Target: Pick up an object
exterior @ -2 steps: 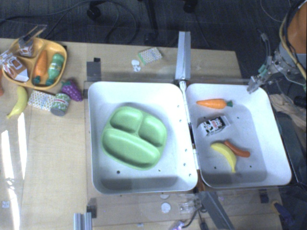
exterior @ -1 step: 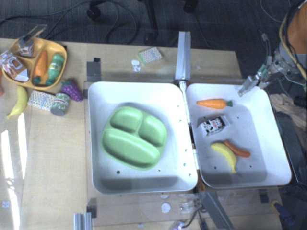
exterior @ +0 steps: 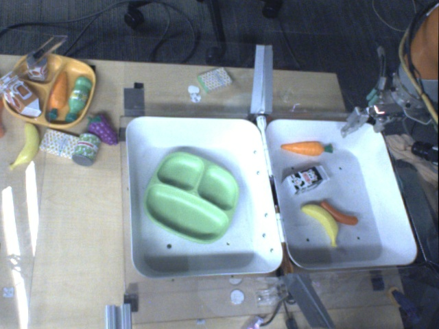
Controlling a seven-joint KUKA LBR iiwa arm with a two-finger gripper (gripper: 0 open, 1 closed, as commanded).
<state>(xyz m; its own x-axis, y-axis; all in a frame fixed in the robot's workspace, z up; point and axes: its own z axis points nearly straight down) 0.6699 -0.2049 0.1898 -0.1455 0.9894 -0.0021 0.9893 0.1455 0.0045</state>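
The pincer (exterior: 358,120) hovers over the right bin's (exterior: 398,204) rim at about one o'clock, and I cannot tell its state. In that bin a carrot (exterior: 305,148) lies at twelve o'clock, a small black-and-white carton (exterior: 304,179) near the centre, and a banana (exterior: 322,221) touching a red-orange sausage (exterior: 339,213) at six. The left bin (exterior: 137,184) holds a green divided plate (exterior: 192,195).

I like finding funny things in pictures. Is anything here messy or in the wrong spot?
A little. The small black-and-white carton in the right white bin lies tipped on its side, askew. Beside the bins, a purple toy grape bunch, a yellow toy banana and a small tin can lie loose on the wooden bench.
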